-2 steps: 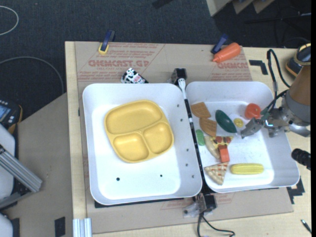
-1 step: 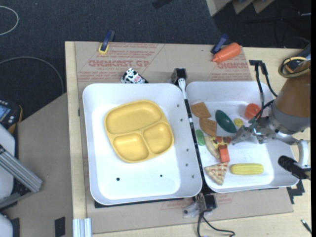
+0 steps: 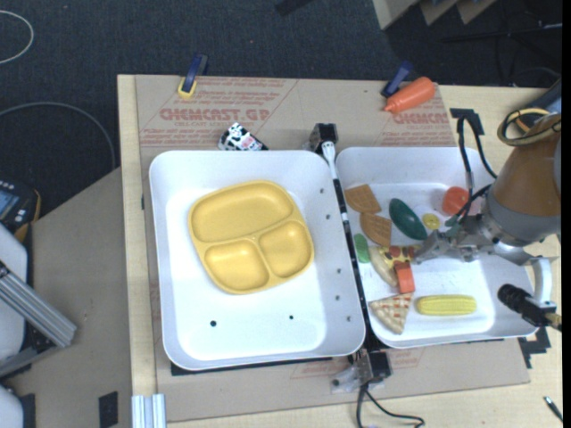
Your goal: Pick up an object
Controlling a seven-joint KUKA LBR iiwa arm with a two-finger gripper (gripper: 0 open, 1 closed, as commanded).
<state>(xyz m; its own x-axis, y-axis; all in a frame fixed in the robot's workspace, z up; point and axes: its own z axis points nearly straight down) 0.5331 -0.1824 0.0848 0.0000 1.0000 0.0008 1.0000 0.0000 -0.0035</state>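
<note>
The right bin holds several toy foods: two brown toast pieces, a dark green vegetable, a red tomato, a small yellow piece, a green piece, an orange piece, a pizza slice and a corn cob. My gripper reaches in from the right and hangs low over the middle of this bin. It sits just right of the green vegetable, close to the yellow piece. The view shows nothing clearly held in it.
The left bin carries a yellow divided plate. On the bench behind the bins lie an orange clamp, a yellow-blue clamp and a black-and-white toy. Cables run along the right bin's far rim.
</note>
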